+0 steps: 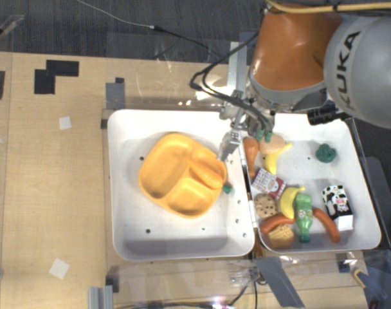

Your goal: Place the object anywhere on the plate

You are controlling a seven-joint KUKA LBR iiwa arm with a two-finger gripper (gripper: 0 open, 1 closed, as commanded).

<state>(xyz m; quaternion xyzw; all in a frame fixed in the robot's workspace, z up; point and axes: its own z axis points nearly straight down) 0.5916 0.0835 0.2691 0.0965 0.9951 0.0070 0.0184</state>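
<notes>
The grey KUKA arm (324,50) with its orange band enters from the upper right of the frame, and its gripper (233,143) hangs over the right edge of the left bin (128,237), just above the right rim of the yellow divided plate (179,176). Whether the jaws are wide or narrow cannot be told, and nothing shows between them. A small green object (227,188) lies on the bin floor, just beside the plate's right edge. The right bin (363,237) holds toy food: a carrot (250,152), a banana (278,154), a green bottle (303,216), a sausage (327,224), a cookie (265,205), a milk carton (337,203) and a green broccoli piece (325,152). Both bins sit on the pale wooden worktop (47,185).
</notes>
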